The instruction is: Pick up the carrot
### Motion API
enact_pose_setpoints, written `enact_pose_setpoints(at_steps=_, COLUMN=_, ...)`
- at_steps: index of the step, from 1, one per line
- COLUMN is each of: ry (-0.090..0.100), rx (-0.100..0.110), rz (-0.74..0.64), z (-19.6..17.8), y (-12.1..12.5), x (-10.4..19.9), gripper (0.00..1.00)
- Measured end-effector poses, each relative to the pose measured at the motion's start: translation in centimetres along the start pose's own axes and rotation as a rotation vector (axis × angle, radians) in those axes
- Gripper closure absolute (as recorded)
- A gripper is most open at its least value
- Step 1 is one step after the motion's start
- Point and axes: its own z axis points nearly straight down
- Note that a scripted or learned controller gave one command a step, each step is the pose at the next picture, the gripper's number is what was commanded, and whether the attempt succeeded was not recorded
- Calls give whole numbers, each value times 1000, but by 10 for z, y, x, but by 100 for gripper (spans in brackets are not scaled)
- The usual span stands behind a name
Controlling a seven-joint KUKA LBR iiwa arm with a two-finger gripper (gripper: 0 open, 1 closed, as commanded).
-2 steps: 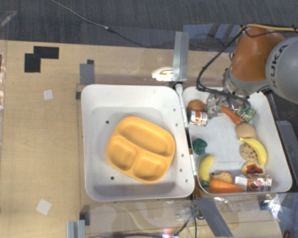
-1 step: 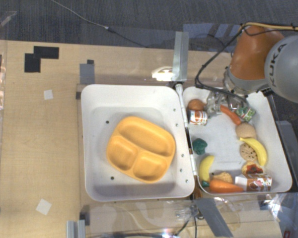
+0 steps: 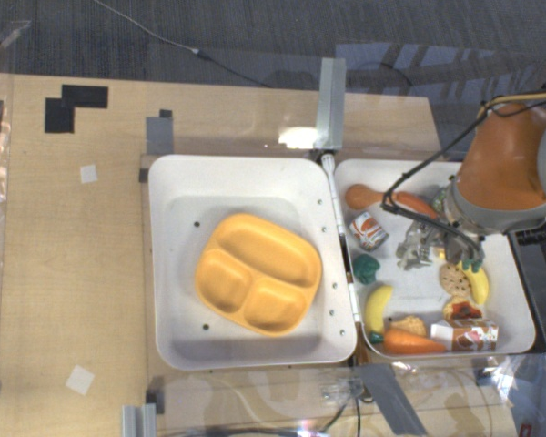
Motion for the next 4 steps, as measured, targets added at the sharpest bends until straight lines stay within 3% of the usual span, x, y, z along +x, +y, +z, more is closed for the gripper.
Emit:
enact_pose_setpoints(at_steps=1, ry=-8, rx=3, rz=-416, z=-121, y=-54, x=12, gripper=100)
enact_pose_setpoints(at_steps=2, ry=9, rx=-4, rz=-485, z=-32, y=-73, x=48, gripper=100)
enact_pose_setpoints(at_steps=3, ry=3, rx=-1, rz=-243, z=4, y=-89, x=33, gripper=100)
enact_pose_setpoints(at_steps=4, ry=-1, rx=0, rz=-110, z=11, y=-90, x=14, gripper=100)
